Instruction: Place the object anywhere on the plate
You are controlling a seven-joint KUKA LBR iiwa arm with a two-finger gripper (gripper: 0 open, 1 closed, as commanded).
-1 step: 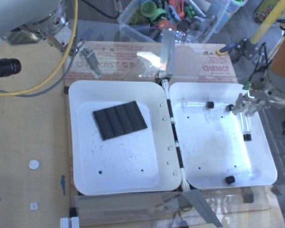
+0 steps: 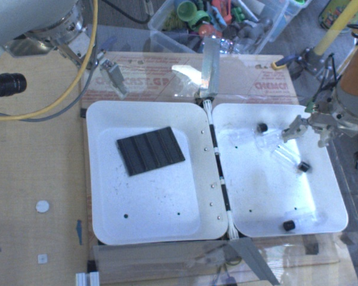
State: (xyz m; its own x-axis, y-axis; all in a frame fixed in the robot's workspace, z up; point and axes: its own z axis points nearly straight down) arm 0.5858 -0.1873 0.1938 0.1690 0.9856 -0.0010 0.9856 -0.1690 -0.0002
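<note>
A dark grey ribbed rectangular plate (image 2: 151, 150) lies flat in the left bin (image 2: 107, 219), toward its upper half. In the right bin (image 2: 328, 219) lie clear plastic pieces (image 2: 273, 143) that are hard to make out against the white floor, with small black caps (image 2: 262, 127) near them. Another black cap (image 2: 303, 167) sits right of centre, and a third (image 2: 288, 224) near the front wall. My gripper (image 2: 307, 133) hovers over the right bin's upper right part, open, with nothing visible between its fingers. It sits just right of the clear pieces.
A clear tub of colourful toys (image 2: 227, 11) stands behind the bins. A metal strip (image 2: 210, 70) lies on the cardboard along the back. A yellow cable (image 2: 77, 88) and a camera mount (image 2: 6, 85) sit at the left.
</note>
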